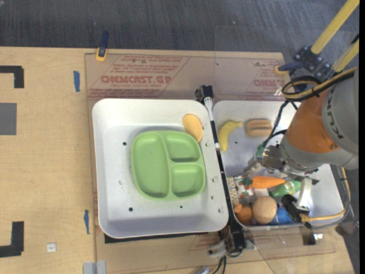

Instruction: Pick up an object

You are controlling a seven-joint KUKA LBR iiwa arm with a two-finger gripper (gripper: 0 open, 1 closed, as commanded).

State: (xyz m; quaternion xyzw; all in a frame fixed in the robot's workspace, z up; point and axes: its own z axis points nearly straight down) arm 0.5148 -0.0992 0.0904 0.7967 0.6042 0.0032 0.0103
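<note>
I have the gripper (283, 178) low over the right bin (331, 196), and the carrot (268, 182) lies directly beneath it at the near clutter, long axis running left-right (how the jaws stand I cannot tell from here).

I read: bins (108, 170) smooth white plastic; tray (149, 170) matt green plastic; bench (45, 170) bare wood; arm band (311, 127) glossy orange

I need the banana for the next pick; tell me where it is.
The banana lies in the right bin, near its far left corner, just left of the hot dog bun and beside the divider between the bins.
</note>
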